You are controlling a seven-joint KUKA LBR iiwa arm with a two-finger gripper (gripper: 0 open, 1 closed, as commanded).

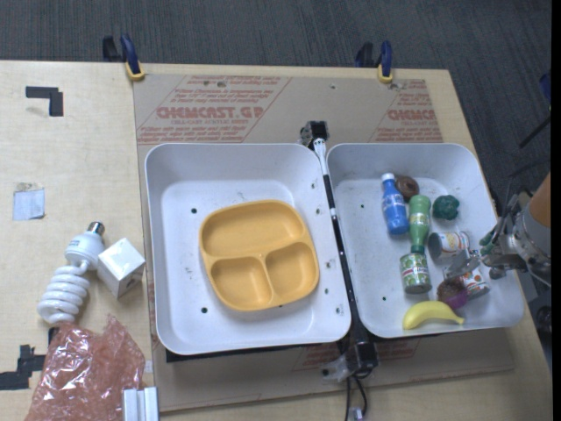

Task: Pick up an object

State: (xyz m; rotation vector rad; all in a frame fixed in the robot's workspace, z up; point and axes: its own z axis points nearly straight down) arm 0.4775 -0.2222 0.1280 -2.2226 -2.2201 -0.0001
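Your tool (pixel 482 261) sits low at the right bin's (pixel 368 314) far right wall; whether its jaws are apart or together you cannot tell, and nothing shows between them. Just beside it, toward the bin's middle, lie a small can (pixel 450 243) and a dark fruit (pixel 453 291) against a small carton (pixel 474 282). Further from the tool stand a green bottle (pixel 420 220), a jar (pixel 415 272) and a blue bottle (pixel 394 203). The banana (pixel 431 314) lies near, below the fruit. All look like light, stiff plastic toys, likely smooth and slippery. Take the banana across its thin middle, or the can across its round body; crowded neighbours may get nudged.
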